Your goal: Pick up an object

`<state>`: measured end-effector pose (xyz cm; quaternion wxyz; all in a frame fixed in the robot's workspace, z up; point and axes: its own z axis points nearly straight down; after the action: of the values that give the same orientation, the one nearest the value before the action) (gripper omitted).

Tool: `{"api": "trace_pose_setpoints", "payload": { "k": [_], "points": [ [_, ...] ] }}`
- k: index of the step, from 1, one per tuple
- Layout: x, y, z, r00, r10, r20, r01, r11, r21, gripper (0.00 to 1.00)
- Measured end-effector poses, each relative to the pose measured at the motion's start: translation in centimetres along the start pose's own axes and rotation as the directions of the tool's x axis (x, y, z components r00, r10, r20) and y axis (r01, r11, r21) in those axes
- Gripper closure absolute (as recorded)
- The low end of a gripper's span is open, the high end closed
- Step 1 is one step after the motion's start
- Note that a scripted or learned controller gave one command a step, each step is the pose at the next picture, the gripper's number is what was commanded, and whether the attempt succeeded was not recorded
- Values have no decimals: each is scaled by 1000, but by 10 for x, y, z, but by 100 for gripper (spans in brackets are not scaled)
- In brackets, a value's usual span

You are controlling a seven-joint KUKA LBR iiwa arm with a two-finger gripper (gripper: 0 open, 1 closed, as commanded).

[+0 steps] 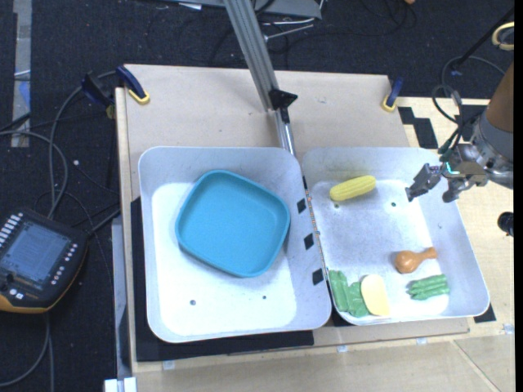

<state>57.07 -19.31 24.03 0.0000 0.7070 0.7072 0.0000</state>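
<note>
The right bin [458, 219] holds a yellow corn cob [352, 189] at its back, a brown drumstick-shaped toy [413, 259] toward the front right, a green bumpy vegetable [428, 287] below it, and a green pod with a pale yellow piece [364, 295] at the front left. My gripper [439, 184] hangs over the bin's back right edge, open, its two dark fingers spread with nothing between them. It is to the right of the corn and above the drumstick toy.
The left bin [163, 300] carries a blue square plate [233, 222]. A slanted metal pole [255, 43] crosses the back of the bench. Clamps sit at the bench's back corners [135, 88]. A pendant lies on the floor at the left [37, 260].
</note>
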Motion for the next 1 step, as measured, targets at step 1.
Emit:
{"api": "trace_pose_setpoints", "payload": {
  "k": [1],
  "points": [
    [0,0,0,1000,0,0,0,1000,0,0]
  ]
}}
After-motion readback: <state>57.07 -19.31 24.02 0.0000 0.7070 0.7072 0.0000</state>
